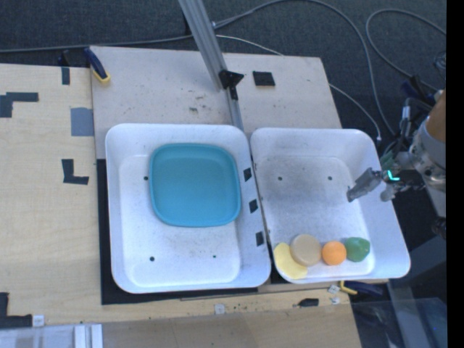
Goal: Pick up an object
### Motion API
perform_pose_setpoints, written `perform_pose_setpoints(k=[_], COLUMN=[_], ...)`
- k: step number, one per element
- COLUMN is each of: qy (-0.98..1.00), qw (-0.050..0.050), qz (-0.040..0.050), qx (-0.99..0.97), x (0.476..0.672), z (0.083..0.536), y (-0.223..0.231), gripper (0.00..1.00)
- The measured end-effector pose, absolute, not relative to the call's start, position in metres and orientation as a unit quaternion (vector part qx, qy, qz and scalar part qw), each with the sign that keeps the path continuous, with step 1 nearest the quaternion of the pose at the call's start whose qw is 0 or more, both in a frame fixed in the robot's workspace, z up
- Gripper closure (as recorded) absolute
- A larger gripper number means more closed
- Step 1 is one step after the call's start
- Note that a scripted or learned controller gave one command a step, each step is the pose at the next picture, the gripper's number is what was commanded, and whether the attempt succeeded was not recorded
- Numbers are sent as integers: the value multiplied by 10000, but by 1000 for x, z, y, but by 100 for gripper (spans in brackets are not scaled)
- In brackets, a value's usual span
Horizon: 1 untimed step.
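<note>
Along the front wall of the right bin (319,140) lie a yellow piece (283,262), a tan round disc (305,249) resting partly on it, an orange ball (333,253) and a green lump (357,249). A square teal plate (194,184) lies flat in the left bin (119,216). My gripper (374,187) hovers over the right bin's right rim, up and to the right of the green lump and apart from it. It looks open, with nothing between its fingers.
A slanted metal rail (210,46) runs down to the gap between the bins. Cables (348,27) trail over the dark floor behind the right bin. A yellow and blue tool (97,67) lies at the bench's back left.
</note>
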<state>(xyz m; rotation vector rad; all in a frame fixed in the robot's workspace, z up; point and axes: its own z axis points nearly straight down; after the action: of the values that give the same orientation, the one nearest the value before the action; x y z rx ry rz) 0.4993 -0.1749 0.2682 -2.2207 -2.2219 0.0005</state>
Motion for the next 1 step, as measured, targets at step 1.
perform_pose_setpoints(k=[1], qy=[-7073], qw=[2], qz=[2], qx=[-7069], x=[499], z=[268], y=[-175], gripper=[0])
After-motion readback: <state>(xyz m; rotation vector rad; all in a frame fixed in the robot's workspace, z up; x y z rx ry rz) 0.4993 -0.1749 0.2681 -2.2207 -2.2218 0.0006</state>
